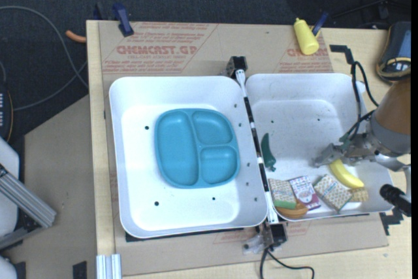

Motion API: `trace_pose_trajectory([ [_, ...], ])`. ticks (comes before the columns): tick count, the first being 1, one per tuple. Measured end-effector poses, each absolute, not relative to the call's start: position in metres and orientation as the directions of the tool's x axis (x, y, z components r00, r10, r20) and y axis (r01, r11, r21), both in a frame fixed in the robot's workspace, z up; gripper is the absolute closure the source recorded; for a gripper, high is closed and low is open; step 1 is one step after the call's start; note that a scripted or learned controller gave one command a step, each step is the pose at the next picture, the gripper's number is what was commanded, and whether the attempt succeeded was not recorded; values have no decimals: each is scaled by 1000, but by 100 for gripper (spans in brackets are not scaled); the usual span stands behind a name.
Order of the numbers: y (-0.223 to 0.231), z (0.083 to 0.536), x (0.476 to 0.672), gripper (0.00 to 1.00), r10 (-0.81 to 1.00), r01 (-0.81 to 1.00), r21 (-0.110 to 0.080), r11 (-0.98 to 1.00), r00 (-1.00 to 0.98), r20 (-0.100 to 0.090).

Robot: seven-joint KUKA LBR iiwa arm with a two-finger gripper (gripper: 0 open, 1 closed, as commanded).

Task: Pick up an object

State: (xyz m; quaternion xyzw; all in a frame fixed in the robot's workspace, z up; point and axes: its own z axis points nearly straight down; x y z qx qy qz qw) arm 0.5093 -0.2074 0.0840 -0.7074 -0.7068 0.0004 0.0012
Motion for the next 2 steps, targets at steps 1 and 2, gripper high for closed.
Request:
trace_pose_trajectory([
  [1, -207, 94, 510, 100, 1000, 1000, 1, -1, 1, 0],
  [2, -139, 143, 572, 100, 1000, 1000, 2, 2, -2, 0],
])
